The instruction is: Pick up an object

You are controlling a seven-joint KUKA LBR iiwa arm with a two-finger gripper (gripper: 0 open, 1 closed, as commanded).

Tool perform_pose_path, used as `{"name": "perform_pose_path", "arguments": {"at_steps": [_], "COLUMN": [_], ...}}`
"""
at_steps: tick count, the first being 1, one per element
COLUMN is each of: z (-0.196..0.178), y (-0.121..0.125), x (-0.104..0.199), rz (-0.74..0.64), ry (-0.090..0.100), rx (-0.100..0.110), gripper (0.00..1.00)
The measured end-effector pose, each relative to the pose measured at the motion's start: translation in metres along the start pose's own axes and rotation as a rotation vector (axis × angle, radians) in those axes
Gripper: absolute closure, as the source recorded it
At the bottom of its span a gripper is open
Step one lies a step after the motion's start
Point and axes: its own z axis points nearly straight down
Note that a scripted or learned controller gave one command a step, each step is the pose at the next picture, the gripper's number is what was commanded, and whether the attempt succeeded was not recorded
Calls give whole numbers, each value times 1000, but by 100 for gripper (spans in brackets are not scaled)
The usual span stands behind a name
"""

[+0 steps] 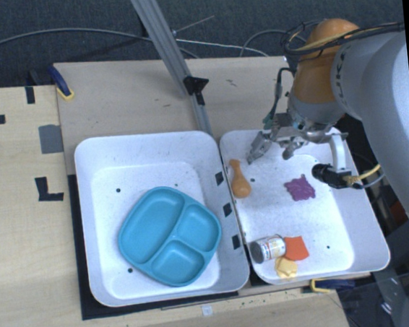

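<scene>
My gripper (272, 150) hangs over the far end of the right bin (358, 241), its two fingers spread open with nothing between them. A tan pear-shaped piece (240, 180) lies just below and to the left of it, by the bin's left wall. A purple scrap (300, 188) lies a little below and to the right of the gripper. Near the front of that bin a small metal can (269, 248) lies on its side, beside an orange block (296, 247) and a yellow piece (287, 267).
The left bin (96, 207) holds a blue divided plate (170, 235). A grey metal post (167, 47) slants down to the bins' far edge. The arm's big grey body (378, 90) covers the right side. Cables run along the back of the bench.
</scene>
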Motion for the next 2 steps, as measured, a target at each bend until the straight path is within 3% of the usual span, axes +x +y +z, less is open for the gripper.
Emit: {"name": "perform_pose_path", "arguments": {"at_steps": [1, 2], "z": [49, 37], "y": [0, 0], "x": [1, 1], "rz": [-1, -2], "ry": [-2, -1], "rx": [-7, -6], "gripper": [0, 100]}}
